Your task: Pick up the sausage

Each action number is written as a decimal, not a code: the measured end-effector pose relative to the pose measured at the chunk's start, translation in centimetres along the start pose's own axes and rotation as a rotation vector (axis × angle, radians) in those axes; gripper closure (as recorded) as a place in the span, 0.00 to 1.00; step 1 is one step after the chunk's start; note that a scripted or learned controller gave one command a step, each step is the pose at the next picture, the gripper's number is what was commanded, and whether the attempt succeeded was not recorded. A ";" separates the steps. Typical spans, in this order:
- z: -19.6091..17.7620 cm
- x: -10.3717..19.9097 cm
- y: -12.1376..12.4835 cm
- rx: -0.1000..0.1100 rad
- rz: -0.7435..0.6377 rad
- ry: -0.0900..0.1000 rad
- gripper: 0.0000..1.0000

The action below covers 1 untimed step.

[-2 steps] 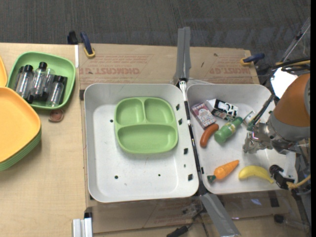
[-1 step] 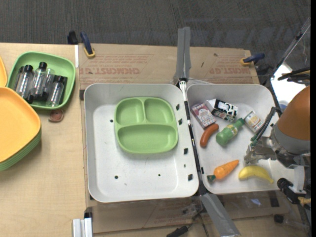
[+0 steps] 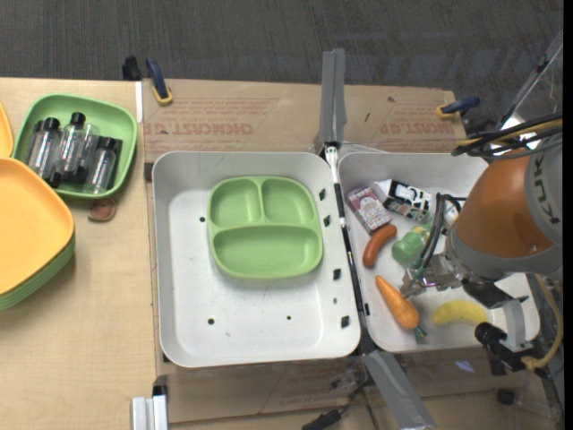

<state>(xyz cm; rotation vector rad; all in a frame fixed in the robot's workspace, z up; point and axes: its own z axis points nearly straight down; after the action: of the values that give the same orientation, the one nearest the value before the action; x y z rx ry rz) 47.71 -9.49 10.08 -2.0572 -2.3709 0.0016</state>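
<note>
The sausage (image 3: 379,245) is a short reddish-brown link lying at a slant in the left part of the right bin (image 3: 376,325). My gripper (image 3: 421,279) hangs low in that bin, to the right of and below the sausage, with a gap between them. It sits just above the carrot (image 3: 397,304) and beside a green item (image 3: 410,245). Nothing shows between its fingers.
The right bin also holds a yellow banana (image 3: 459,313), a pink packet (image 3: 368,207) and a black-and-white carton (image 3: 406,200). The left bin (image 3: 179,321) holds a green divided plate (image 3: 265,227). On the bench at left are a green tray of bottles (image 3: 75,146) and stacked orange plates (image 3: 31,240).
</note>
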 end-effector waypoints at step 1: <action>1.0 -2.6 8.7 0.000 0.029 -0.003 1.00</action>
<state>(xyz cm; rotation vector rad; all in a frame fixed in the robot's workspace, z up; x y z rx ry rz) 56.66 -10.81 9.08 -2.0927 -2.3421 0.0044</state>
